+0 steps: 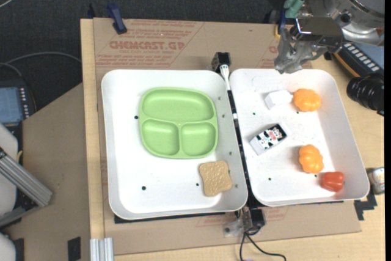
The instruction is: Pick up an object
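Toast slice [215,178] beside green plate [178,122] in left bin [116,131].

A brown board-topped table [183,40], printed with red lettering at its far side, carries two shallow white bins touching side by side. The left bin [119,150] and the right bin [348,131] meet along a dark central seam. A blue clamp [116,18] grips the table's far left edge.
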`<action>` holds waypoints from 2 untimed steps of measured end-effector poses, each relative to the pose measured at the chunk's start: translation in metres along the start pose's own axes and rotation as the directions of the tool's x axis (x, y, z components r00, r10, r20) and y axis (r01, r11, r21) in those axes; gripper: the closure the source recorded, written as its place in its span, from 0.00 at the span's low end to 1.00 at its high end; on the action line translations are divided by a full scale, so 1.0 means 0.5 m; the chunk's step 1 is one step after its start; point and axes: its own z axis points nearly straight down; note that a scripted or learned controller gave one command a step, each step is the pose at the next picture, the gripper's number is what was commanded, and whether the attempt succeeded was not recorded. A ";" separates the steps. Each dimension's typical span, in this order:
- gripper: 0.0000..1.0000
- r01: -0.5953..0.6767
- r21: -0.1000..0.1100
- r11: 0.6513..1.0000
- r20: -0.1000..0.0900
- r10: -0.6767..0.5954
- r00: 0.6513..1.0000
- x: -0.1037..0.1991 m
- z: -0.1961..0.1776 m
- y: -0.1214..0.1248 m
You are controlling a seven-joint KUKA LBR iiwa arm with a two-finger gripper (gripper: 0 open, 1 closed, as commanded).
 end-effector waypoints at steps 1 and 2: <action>1.00 0.000 0.012 1.000 0.003 0.000 1.000 -0.066 0.001 0.000; 1.00 0.000 0.028 1.000 0.004 0.000 1.000 -0.118 0.201 -0.006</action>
